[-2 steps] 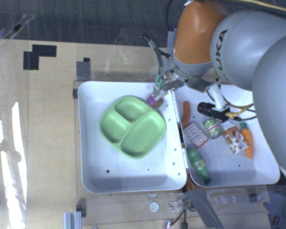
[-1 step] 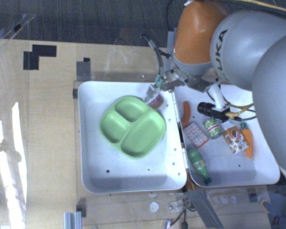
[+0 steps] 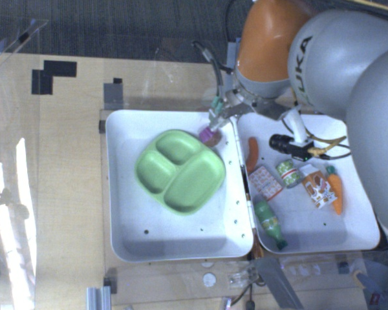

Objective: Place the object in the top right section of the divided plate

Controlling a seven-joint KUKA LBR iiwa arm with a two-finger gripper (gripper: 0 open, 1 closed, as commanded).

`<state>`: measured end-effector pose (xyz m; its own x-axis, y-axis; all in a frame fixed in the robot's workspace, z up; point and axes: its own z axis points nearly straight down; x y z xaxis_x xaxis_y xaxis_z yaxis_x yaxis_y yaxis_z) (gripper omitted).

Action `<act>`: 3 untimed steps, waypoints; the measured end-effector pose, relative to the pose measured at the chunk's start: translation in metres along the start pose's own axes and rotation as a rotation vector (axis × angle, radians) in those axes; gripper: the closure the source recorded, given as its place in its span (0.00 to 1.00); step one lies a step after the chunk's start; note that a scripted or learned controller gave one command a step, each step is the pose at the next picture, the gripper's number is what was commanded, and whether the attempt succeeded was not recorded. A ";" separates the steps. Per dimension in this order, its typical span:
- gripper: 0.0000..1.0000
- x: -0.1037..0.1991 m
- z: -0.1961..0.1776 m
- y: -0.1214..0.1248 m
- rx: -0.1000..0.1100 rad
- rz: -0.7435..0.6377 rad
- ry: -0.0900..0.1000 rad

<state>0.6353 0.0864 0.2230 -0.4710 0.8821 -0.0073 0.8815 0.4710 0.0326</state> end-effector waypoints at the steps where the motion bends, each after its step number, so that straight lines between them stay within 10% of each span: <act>1: 0.00 0.000 0.000 0.000 0.000 -0.001 0.000; 2: 1.00 0.000 -0.012 0.003 -0.009 -0.001 -0.002; 3: 0.00 0.000 -0.012 0.003 -0.009 -0.001 -0.002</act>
<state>0.6373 0.0872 0.2352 -0.4718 0.8817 -0.0090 0.8808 0.4717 0.0414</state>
